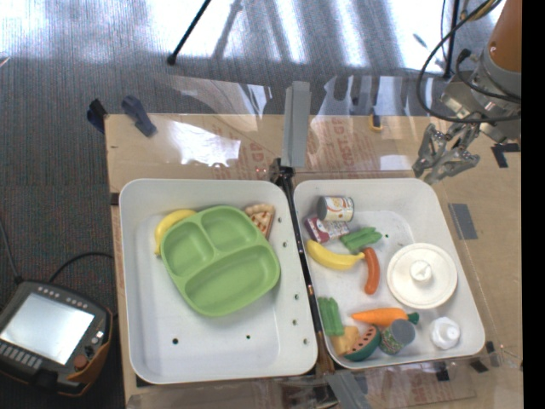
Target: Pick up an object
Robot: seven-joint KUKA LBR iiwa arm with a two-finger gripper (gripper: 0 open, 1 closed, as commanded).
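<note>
Your jaws (449,162) hang above the right bin's (450,220) rim at one o'clock, fingers slightly spread, holding nothing; the lid (421,274) sits below.

A handheld screen pendant (53,335) on dark carpet (51,186) — tripod leg (194,22) beyond.

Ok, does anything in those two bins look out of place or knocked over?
Mostly in the left bin: the green divided plate sits skewed, lying over a yellow banana and a pizza slice, so both are half hidden. In the right bin, a small can lies on its side. Nothing looks spilled or broken.
</note>
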